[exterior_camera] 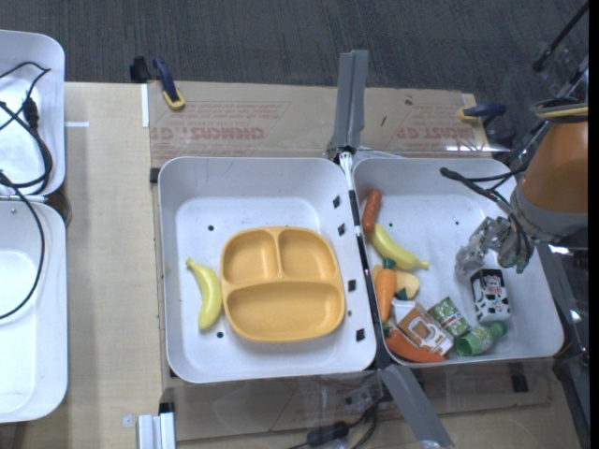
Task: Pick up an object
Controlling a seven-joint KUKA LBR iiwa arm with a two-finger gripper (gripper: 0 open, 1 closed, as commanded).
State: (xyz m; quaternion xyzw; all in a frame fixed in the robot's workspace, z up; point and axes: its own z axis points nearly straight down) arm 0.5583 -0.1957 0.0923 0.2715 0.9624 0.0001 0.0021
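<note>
Dark carpet surrounds a wooden bench point(108, 251) bearing two white bins. Over the right bin point(547, 330) the gripper point(489, 249) hangs low; whether its fingers are spread or closed I cannot tell. Just below it stands a black-and-white cow-patterned carton point(489, 296), beside a green packet point(449, 316), carrots and a banana point(398, 250). Cardboard point(225, 120) behind shows mirrored, unreadable print.

Two white bins point(178, 279) hold a yellow-orange tray point(281, 283), yellow bananas point(207, 294), orange carrots point(385, 293), green packets point(449, 316) and a black-and-white cow-patterned carton point(489, 295).
</note>
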